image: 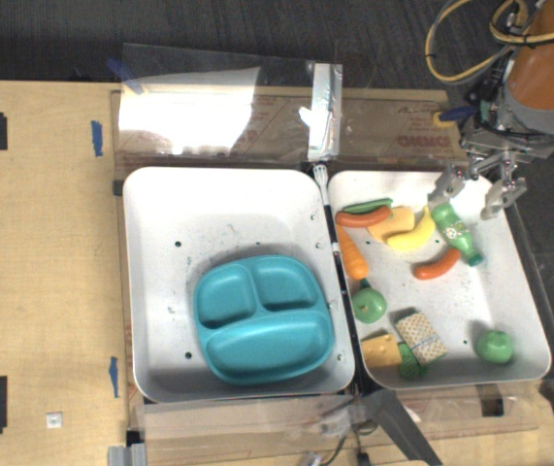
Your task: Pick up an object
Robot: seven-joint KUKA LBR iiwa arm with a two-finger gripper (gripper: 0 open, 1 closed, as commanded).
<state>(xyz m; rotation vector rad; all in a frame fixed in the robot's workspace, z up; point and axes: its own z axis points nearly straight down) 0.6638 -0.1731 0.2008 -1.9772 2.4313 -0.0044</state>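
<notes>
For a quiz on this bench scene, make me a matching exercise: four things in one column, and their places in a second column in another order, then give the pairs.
Things:
1. teal divided plate
2. green bottle
3. green ball
4. orange carrot

Places:
A. near right corner of the right bin
B. along the right bin's left wall
C. in the left bin
D. far part of the right bin, just below the gripper

Pairs: 1-C, 2-D, 3-A, 4-B
</notes>
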